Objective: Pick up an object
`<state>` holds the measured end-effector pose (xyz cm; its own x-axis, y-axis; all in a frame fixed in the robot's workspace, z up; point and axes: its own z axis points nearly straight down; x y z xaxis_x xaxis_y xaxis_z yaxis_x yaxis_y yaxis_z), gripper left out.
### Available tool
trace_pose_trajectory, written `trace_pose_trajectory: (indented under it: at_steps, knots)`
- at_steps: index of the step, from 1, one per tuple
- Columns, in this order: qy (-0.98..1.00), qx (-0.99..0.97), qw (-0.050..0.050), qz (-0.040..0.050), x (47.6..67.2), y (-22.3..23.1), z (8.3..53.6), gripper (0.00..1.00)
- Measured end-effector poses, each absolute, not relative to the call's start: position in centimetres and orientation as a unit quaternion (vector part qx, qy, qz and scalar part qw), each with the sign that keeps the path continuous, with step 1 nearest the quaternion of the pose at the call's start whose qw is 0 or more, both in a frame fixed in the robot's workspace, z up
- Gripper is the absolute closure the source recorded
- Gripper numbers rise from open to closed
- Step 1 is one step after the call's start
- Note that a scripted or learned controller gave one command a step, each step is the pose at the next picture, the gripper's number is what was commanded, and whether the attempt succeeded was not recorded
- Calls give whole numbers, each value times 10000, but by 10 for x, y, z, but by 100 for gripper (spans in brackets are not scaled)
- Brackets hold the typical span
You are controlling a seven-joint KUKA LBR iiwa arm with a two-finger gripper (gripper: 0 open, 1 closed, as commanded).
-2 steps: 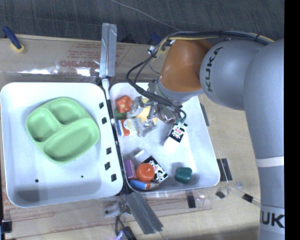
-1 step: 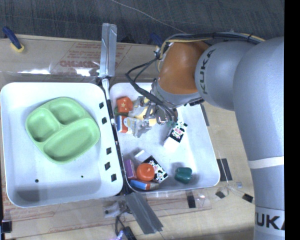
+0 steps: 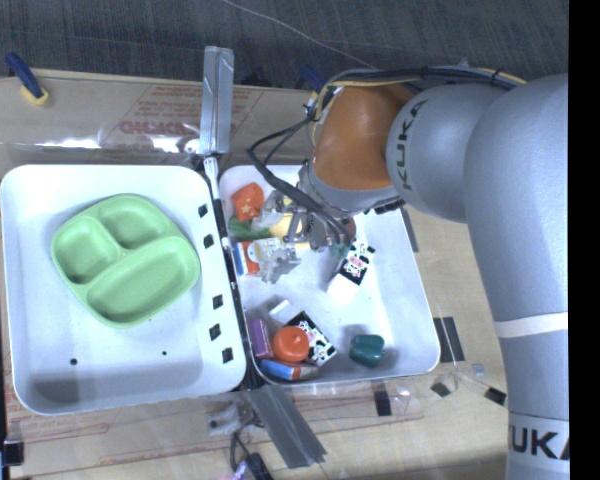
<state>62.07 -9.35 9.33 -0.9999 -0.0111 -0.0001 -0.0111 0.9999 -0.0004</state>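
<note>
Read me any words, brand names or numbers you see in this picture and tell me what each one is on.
"KUKA" on the grey arm near the orange band.
"KUK", cut off by the frame edge, low on the arm.
Red print on the cardboard behind the bins: too blurred to read.
Black-and-white pattern on the small box: no readable text.

The grey arm (image 3: 480, 168) reaches leftward, its gripper (image 3: 280, 238) pointed downward.

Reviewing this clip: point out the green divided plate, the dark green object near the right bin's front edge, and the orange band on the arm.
green divided plate (image 3: 126, 259): camera view, on the ridge between its compartments.
dark green object (image 3: 367, 348): camera view, on its top face.
orange band (image 3: 352, 138): camera view, on its curved upper surface.
</note>
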Motion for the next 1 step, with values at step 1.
trace_pose_trajectory:
  at_steps: [1]
  knots:
    - [10000, -81, 25, -3, 623, -92, 105, 100]
